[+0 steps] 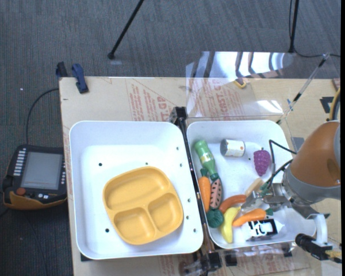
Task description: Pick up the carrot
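Although several orange toys crowd the right bin [276, 128], the likeliest carrot [203, 188] lies against that bin's left wall, just below the green bottle [204, 154] and beside a speckled orange piece [216, 192]. Its long axis runs nearly top to bottom in the frame, with the green leafy end [214, 218] toward the lower edge. The gripper [263, 199] sits in the lower right part of the same bin, at the end of the grey and orange arm [316, 165] that enters from the frame's right. Whether its fingers are spread or closed, I cannot tell; clutter hides them, and nothing is clearly held between them. Two curved orange pieces [234, 202] and a yellow one [230, 223] lie just beside the tool and could be mistaken for the target. From the gripper, the carrot lies toward the frame's left and slightly up, so the coming move is probably a leftward shift across the bin, closing across the carrot's narrow width. The yellow tray [142, 204] rests in the left bin [83, 154].
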Robot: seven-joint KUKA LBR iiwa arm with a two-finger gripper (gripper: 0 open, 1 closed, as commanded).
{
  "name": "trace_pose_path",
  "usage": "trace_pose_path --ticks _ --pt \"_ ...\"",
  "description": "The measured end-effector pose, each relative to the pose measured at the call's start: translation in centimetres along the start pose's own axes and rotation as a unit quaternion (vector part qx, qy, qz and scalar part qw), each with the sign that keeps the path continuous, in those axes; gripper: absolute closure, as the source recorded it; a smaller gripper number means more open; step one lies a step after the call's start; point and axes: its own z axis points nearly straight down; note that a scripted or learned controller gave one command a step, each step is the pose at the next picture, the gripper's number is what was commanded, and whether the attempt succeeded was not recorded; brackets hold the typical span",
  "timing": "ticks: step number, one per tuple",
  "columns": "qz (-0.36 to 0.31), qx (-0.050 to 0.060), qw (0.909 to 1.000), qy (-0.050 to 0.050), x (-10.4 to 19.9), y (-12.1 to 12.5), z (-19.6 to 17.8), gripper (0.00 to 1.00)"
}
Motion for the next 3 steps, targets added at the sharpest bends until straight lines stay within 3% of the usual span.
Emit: trace_pose_path --ticks 1,2,3 --pt "0.004 -0.007 1.0000 0.000 -0.1 0.5 -1.3 1.00" --pt "0.005 -0.005 1.0000 0.001 -0.1 0.3 -1.1 0.00" --pt "0.085 -0.007 0.9963 -0.008 7.4 -0.2 0.5 0.00"
